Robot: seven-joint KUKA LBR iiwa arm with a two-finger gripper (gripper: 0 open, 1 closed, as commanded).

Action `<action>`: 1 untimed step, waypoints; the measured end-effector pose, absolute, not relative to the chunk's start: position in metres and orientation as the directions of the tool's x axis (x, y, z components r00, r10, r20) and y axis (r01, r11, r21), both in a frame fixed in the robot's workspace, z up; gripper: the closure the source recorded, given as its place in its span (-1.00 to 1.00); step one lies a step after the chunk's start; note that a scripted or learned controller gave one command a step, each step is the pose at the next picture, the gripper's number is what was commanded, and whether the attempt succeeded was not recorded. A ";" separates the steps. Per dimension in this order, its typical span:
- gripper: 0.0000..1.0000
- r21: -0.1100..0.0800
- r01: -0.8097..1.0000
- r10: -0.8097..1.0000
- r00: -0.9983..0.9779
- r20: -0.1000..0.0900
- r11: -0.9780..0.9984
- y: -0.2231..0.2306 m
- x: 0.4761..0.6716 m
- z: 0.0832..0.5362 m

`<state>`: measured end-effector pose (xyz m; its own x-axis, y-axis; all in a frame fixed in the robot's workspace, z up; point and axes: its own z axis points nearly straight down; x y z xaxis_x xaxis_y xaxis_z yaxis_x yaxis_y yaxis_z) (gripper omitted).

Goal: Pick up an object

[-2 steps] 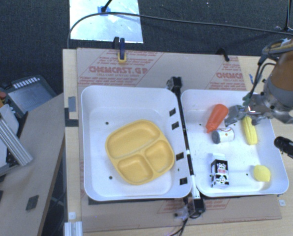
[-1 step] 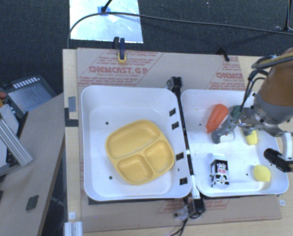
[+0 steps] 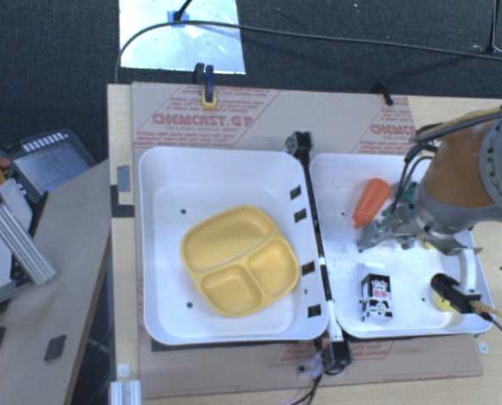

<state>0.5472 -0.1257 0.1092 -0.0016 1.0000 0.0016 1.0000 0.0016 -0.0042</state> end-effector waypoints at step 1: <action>1.00 0.003 1.000 1.000 -0.001 -0.001 0.001 -0.127 0.549 0.123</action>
<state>0.5495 -0.1271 0.1233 -0.0014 1.0000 -0.0009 1.0000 0.0014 0.0032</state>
